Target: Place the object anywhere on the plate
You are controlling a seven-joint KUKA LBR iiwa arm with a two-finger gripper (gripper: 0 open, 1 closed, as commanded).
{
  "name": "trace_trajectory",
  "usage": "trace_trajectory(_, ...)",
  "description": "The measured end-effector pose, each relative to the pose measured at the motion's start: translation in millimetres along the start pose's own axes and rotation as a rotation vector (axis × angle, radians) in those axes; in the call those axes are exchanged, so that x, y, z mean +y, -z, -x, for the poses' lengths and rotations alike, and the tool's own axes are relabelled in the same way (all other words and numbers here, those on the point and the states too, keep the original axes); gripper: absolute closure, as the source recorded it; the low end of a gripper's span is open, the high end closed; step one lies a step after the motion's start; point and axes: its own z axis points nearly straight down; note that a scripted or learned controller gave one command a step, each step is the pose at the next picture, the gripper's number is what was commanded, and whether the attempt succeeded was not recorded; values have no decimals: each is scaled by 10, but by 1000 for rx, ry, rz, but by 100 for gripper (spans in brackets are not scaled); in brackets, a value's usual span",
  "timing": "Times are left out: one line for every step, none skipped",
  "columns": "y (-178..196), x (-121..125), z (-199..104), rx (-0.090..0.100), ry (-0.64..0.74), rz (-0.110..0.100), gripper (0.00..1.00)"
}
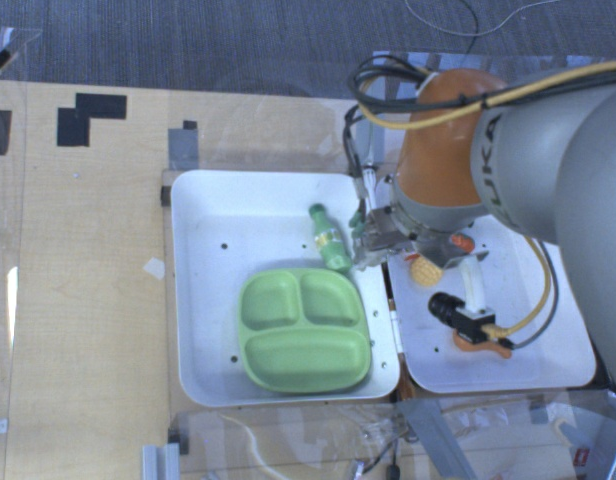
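A green divided plate point(304, 331) lies in the front half of the left bin point(203, 268). A small green bottle point(329, 237) with a pale label lies tilted just behind the plate's far right corner, near the bin's right wall. My gripper point(362, 243) hangs right beside the bottle's right side, at the wall between the two bins, under the orange wrist band. The bottle's lower end is touching or very close to the gripper; whether it is held I cannot tell.
The right bin point(548, 368) holds a small yellow corn-like piece point(424, 269) under the wrist and an orange piece point(481, 342) nearer the front. The bulky grey arm covers that bin's right side. Bare bin floor lies left of the plate.
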Motion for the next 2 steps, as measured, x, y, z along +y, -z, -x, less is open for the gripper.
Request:
trace_trajectory(-1,0,-1,0,0,0,0)
trace_trajectory(-256,-433,167,2,-320,-3,0)
